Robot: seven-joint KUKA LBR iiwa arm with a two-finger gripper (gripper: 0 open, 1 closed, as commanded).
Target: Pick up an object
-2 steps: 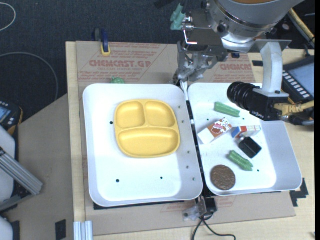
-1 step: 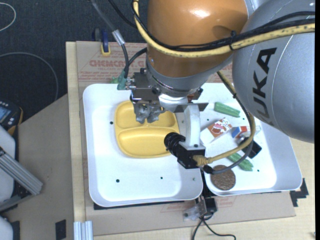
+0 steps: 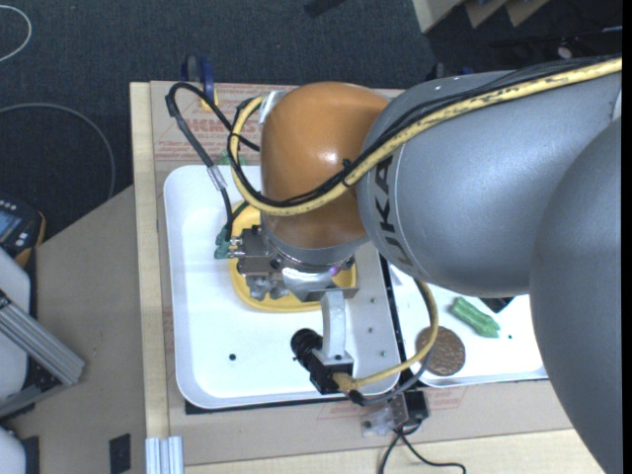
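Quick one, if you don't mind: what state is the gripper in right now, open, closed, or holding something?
Gripper: cannot be told; the arm's orange wrist covers it from above, low over a yellow object in the left bin.

Arm (image 3: 474, 166) covering the middle of both bins, left bin (image 3: 197, 344) open floor along its left and front part, yellow thing (image 3: 247, 289) under the wrist, green piece (image 3: 475, 318) and brown disc (image 3: 441, 351) in right bin, near the arm

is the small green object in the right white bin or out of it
In the bin: the small green object lies on the right white bin's floor, beside a round brown disc.
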